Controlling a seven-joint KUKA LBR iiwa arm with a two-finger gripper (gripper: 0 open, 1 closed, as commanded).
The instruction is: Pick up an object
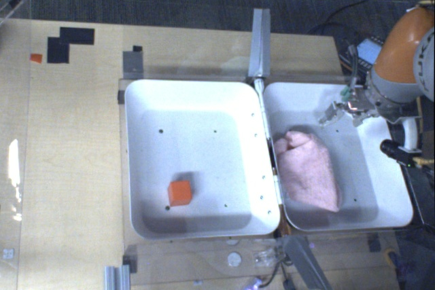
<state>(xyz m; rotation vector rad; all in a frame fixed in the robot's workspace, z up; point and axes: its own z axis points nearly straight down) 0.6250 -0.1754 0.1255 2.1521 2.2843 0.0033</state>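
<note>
A small orange cube (180,193) lies on the floor of the left bin (143,146), toward its front. A crumpled pink cloth (309,170) rests in the right bin (380,207), against its left wall. My gripper (344,107) hangs over the back of the right bin, up and to the right of the cloth and apart from it. Nothing can be seen held in it. The arm's orange band (404,44) sits above the wrist at the right edge.
A metal divider post (259,44) stands behind the seam between the two bins. Black patches (68,42) and a small orange marker (36,58) lie on the wooden bench at the far left. Cables run behind the arm at the top right.
</note>
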